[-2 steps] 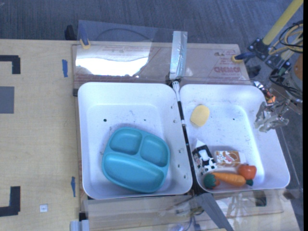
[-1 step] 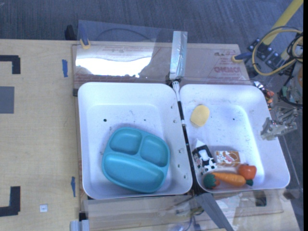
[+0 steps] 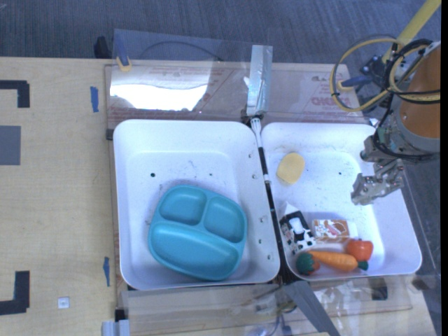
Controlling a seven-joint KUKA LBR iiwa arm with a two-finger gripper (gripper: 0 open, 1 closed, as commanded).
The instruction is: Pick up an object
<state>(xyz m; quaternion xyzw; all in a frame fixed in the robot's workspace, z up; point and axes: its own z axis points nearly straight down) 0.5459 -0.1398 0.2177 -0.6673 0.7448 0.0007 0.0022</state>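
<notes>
The pincer (image 3: pixel 373 185), its state untellable, hangs over the right bin (image 3: pixel 399 222); the toy carrot (image 3: pixel 334 260) looks light, stiff, best pinched mid-body

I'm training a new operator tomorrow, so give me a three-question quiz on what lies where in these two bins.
1. True or false: the blue divided plate lies in the left bin.
2. Which thing lies apart from the others in the right bin? A) carrot B) yellow lump C) tomato
3. Fill in: the hand hangs over the ____ side of the right bin.

Key
1. True.
2. B: the yellow lump lies alone near the divider, while the carrot, tomato, snack packet and black-and-white toy cluster at the near edge.
3. Right.
</notes>
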